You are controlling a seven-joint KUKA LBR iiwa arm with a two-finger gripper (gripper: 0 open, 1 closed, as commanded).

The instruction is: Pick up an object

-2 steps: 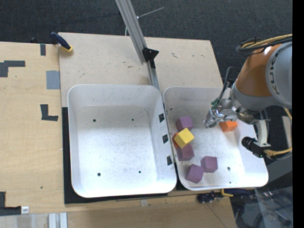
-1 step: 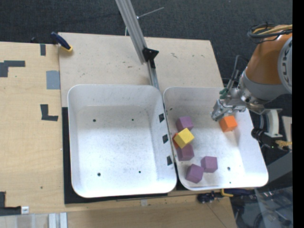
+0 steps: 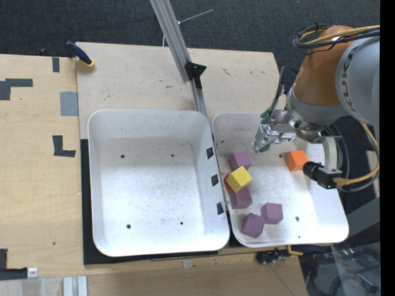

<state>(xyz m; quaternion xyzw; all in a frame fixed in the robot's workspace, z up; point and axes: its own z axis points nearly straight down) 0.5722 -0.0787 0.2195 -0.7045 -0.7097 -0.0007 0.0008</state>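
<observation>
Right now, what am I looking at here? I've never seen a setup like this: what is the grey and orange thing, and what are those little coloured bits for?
You are looking down at a slant from one camera fixed above a bench. The grey and orange thing is a robot arm reaching in from the right. At its tip is its hand, with two fingers for picking things up. A program steers it.

On the bench sit two shallow white bins side by side. The left bin has no blocks in it. The right bin holds small blocks: four purple blocks, a yellow block sitting among them, and an orange block off to the right.

The hand hangs over the right bin, above the blocks. I see nothing between its fingers, so nothing is picked up yet.
</observation>
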